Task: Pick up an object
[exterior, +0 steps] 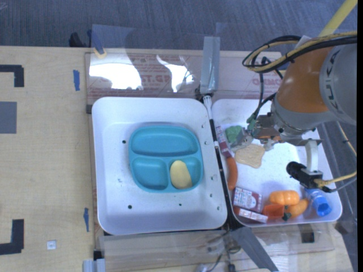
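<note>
Bread slice (pixel 250 155) just below end effector (pixel 262 134), right bin (pixel 334 208).

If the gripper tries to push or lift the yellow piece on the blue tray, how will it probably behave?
The yellow lemon-like piece looks rounded and smooth, so it may roll or slip. It sits in a compartment of the blue tray, whose ridges would probably stop it.

Colour check, both bins
You have a teal tray (pixel 164 154) holding a yellow piece (pixel 181 174); white bins (pixel 108 152); orange arm band (pixel 303 86).
</note>
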